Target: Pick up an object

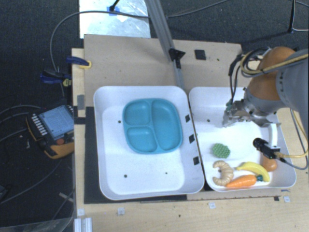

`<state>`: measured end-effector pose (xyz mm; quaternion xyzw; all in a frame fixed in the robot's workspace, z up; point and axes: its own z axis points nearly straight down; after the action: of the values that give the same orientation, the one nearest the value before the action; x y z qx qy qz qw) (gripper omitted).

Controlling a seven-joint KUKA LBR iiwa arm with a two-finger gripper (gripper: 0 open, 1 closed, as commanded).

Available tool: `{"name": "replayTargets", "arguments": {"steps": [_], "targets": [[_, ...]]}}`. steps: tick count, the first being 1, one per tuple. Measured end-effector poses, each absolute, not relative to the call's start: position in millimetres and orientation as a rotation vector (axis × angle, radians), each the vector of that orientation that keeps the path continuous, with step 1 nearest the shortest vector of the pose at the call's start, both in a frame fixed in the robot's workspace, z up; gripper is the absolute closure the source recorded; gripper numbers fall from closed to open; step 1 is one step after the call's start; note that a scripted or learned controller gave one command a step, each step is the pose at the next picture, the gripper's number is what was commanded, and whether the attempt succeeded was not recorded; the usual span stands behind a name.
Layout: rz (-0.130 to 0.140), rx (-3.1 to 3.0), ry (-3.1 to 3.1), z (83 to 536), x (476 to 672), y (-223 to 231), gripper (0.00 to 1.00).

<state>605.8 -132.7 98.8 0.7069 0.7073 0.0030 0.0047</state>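
While reaching in from the right, the arm [285, 76] is bending down over the right bin [207, 100]; hand [231, 120] grip unclear; toy food [241, 170] is lying near the bin's front.

Even overhead light, glare on foil sheet [116, 11], pic slightly soft.
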Motion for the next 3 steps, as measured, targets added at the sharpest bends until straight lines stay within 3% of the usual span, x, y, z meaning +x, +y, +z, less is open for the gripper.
{"name": "replayTargets", "arguments": {"steps": [2,3], "targets": [[0.006,2.211,2.223,226,611.0,-134,1.0],[0.003,2.213,2.227,228,611.9,-134,1.0]]}}
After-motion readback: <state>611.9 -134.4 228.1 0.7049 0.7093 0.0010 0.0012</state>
